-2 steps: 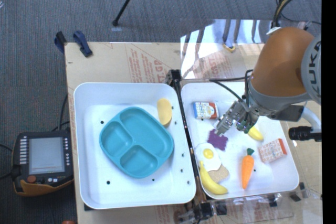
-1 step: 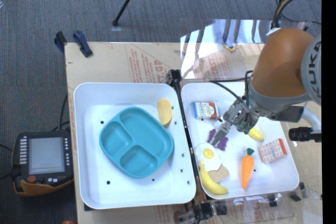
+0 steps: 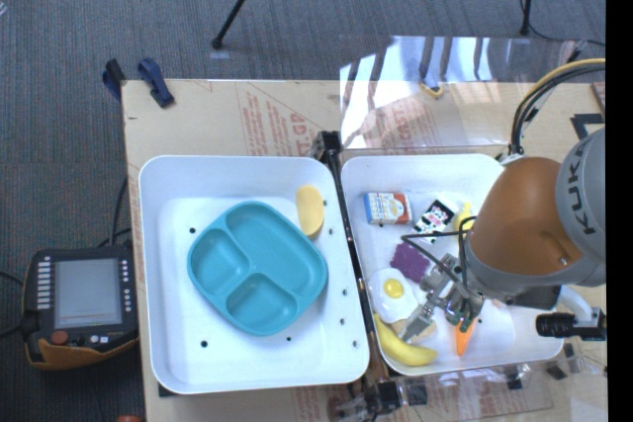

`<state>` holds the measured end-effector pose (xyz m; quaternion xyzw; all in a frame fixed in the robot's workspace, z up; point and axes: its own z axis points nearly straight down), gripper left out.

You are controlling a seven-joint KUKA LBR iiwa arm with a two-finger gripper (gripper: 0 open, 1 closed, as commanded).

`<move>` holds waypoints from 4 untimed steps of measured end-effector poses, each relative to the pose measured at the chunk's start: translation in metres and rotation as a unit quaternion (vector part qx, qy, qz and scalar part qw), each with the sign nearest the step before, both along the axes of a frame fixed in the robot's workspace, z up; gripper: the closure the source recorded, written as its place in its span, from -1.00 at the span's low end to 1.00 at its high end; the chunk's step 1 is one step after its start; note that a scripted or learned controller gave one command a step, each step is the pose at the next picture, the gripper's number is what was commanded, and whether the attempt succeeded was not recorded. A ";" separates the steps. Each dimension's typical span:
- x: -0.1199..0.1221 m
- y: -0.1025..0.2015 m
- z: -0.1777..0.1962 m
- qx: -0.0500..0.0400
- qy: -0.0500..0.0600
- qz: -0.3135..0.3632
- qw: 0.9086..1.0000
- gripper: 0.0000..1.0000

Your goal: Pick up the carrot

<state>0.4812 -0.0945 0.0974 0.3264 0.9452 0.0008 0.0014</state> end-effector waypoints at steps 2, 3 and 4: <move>-0.003 -0.040 0.002 0.003 0.002 -0.133 0.991 1.00; 0.017 0.042 0.092 0.002 0.000 -0.198 0.980 1.00; -0.007 -0.013 0.022 0.000 0.005 -0.090 0.996 1.00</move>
